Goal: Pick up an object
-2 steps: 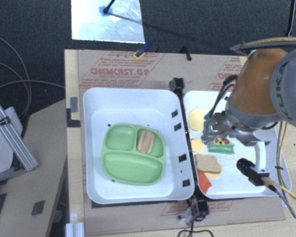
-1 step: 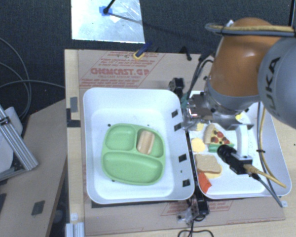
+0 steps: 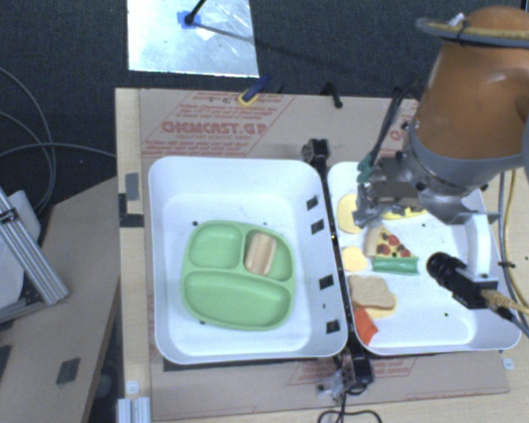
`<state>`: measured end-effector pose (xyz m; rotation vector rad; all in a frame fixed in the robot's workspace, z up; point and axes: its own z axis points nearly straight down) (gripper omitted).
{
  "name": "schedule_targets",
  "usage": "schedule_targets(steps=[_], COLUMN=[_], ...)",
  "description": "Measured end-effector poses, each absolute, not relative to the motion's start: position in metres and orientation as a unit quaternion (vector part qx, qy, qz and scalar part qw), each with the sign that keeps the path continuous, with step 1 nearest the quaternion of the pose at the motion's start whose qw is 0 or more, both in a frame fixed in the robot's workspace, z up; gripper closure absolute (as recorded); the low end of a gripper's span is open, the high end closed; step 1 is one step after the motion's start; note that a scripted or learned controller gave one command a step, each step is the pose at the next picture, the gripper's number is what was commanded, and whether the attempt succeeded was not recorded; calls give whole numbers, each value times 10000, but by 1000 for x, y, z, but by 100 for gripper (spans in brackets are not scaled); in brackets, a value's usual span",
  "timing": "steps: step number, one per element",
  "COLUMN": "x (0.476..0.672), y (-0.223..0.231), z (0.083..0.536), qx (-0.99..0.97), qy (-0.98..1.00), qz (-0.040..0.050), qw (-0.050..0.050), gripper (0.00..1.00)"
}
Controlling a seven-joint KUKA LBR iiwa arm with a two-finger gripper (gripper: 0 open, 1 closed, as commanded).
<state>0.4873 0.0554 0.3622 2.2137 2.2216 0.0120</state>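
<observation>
We see the gripper point(image 3: 368, 216) low over the right bin point(image 3: 441, 324), by the pizza slice point(image 3: 390, 243); can't tell its state. Nothing lifted yet.

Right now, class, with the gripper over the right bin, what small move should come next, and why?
Probably a short descent. The gripper hangs over the right bin, above the yellow piece at the bin's left wall, with the pizza slice just beside it. Nothing shows between its fingers, so lowering onto the nearest piece seems the next step.

Toy food point(image 3: 381, 271) crowds right bin's point(image 3: 441, 329) left; its right lies open.
</observation>
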Motion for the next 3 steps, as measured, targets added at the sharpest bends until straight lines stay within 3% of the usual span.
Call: schedule_targets(steps=[1, 2, 3], x=[488, 487, 486], y=[56, 147, 84], z=[370, 434, 342], qx=[7040, 7023, 7090], qy=[7102, 7119, 7052], qz=[31, 50, -30], qw=[26, 12, -10], gripper=[100, 100, 100])
